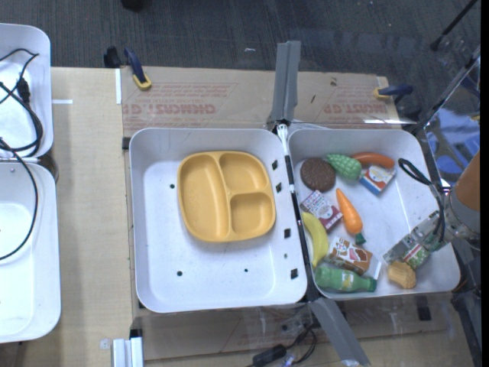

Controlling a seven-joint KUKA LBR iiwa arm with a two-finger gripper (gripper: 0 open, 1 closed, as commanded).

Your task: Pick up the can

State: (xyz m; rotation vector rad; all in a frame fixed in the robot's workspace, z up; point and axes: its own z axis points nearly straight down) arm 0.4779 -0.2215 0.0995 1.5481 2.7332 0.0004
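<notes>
Two white bins side by side on the bench. Left bin (153, 281): holds one yellow divided plate (227, 195), lying flat, roughly central, toward the far side. Right bin (416, 151): holds the clutter.

Arm (467, 193) enters at the right edge, over the right bin's right wall; grey housing and a hint of orange visible. Gripper (416, 245) sits low at the near-right part of the right bin, metallic parts angled toward the bin floor. Whether it is spread or closed: cannot tell, too small and overlapped by items.

Right bin contents, largest first: green bottle (345, 280) lying on its side at the near wall; banana (314, 238) along the left wall; carrot (349, 212) mid-bin; brown round disc (317, 174) at far left; green corn-like piece (344, 165) and an orange sausage-shaped toy (373, 159) far side; small cartons (378, 179); a yellow lump (402, 275) near right.

The can: best candidate is a red-green-white item (411, 248) touching the gripper tip, identity uncertain.

Progress judgement: approach stage. No lift evident; the item appears to rest on the bin floor. Grasp and lift remain.
</notes>
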